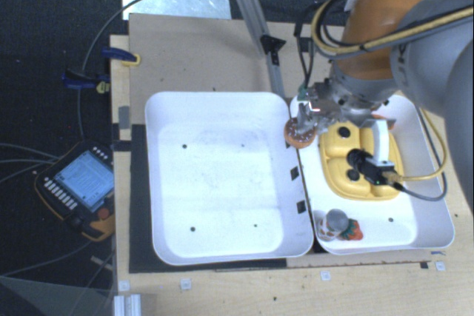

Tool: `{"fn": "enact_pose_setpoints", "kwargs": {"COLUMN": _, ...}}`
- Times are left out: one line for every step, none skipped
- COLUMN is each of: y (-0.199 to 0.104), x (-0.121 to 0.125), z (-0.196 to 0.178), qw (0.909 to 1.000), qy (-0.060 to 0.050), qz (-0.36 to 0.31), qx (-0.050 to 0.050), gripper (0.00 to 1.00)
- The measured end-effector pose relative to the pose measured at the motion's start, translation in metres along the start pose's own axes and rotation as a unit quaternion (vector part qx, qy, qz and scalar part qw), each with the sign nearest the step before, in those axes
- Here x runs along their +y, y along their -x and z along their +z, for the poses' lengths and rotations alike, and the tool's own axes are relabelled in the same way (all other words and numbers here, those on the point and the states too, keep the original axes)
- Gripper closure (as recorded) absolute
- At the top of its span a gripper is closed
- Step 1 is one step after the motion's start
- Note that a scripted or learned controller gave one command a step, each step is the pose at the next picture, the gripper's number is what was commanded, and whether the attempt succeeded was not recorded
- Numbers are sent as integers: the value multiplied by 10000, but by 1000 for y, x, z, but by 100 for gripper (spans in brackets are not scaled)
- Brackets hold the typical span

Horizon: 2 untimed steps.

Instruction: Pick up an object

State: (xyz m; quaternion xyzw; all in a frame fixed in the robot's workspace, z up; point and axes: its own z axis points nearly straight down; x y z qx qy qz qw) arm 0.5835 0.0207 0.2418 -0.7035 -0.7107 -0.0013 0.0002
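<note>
Gripper (311,115): you are looking at it hanging over the inner rim of the right bin (429,159), at that bin's upper-left corner; you cannot tell its state from this slant.
Nearest thing: a small round brown object (298,134) is sitting just below the gripper, right at the seam between the two bins, touching or almost touching the tool; whether it is being gripped is not showing.
Other candidates: a yellow toy (355,159) with black and white parts is lying just to the right of the gripper, its long axis running up and down the bin; a small grey-and-red piece (339,224) is resting in the bin's lower-left corner, well apart.
Direction: the round thing is lying down and slightly left of the tool, so you are judging a short descent, not a reach.
Edges: both bin rims are crowding that spot, so a closing finger is probably risking a rim strike.
Open room: the left bin (170,159) is offering bare floor; the yellow toy is hemming the right side.
Arm: it is reaching in from the right, above the toy.
</note>
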Motion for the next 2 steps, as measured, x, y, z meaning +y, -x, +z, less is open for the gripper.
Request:
{"fn": "enact_pose_setpoints", "kwargs": {"y": -50, "x": 15, "z": 5, "qw": 10000, "qy": 2, "qz": 1, "qx": 0, "gripper": 100}}
{"fn": "enact_pose_setpoints", "kwargs": {"y": -88, "x": 45, "z": 19, "qw": 10000, "qy": 5, "qz": 10, "qx": -3, "gripper": 100}}
